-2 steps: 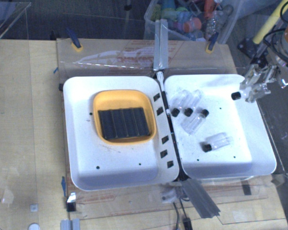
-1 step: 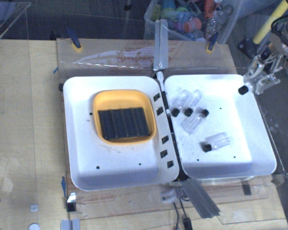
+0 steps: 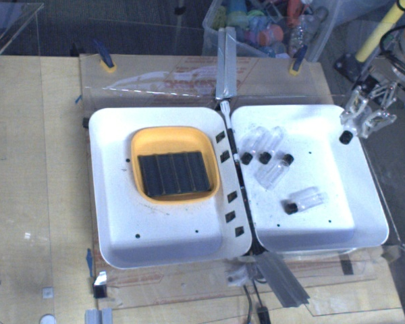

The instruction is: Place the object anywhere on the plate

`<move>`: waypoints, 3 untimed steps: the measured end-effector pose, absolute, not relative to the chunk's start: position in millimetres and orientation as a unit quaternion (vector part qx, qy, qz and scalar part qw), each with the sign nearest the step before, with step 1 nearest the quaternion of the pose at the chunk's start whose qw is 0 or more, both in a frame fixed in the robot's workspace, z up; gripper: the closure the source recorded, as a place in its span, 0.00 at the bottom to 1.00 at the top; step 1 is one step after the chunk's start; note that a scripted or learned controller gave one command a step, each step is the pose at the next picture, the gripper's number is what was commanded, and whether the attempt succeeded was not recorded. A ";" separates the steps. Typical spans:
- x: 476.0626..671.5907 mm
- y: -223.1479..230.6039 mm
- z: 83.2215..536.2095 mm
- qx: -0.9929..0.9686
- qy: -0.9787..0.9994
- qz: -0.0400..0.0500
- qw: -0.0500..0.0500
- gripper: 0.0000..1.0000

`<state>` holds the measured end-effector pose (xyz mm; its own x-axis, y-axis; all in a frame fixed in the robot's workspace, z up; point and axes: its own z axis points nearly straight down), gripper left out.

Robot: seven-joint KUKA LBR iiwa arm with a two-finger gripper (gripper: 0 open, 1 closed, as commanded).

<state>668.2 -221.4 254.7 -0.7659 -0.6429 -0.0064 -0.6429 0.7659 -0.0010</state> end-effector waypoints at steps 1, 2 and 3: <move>668.6 -221.3 275.9 -0.451 0.893 -0.001 0.005 1.00; 668.4 -221.3 303.3 -0.572 0.820 -0.001 0.005 1.00; 668.5 -220.6 321.8 -0.634 0.774 -0.001 0.005 1.00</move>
<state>668.5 -220.6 321.8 -0.1968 -0.9804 -0.0057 -0.9804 0.1968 -0.0076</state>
